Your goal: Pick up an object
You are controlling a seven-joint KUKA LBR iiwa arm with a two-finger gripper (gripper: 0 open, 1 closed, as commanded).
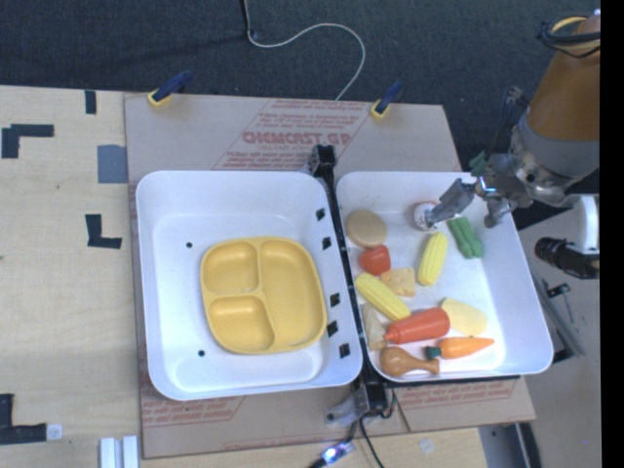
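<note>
The right bin [515, 291] holds several toy foods: a tan bun [367, 227], a red tomato [375, 259], two corn cobs [432, 258] [382, 297], a red sausage [417, 326], a carrot [466, 346], a drumstick [405, 362], a yellow lemon [464, 315] and a green pickle [466, 237]. My gripper [475, 208] hangs over the bin's far right part. It is open, its fingers [450, 204] spread just above the pickle's upper end, with nothing between them. A small pink-and-white round piece [425, 215] lies by the left finger.
The left bin [166, 261] carries a yellow divided plate [261, 293]. Black clips run along the divider between the bins [336, 261]. Both bins rest on a cardboard sheet [283, 135], and a white cable [302, 35] loops behind it.
</note>
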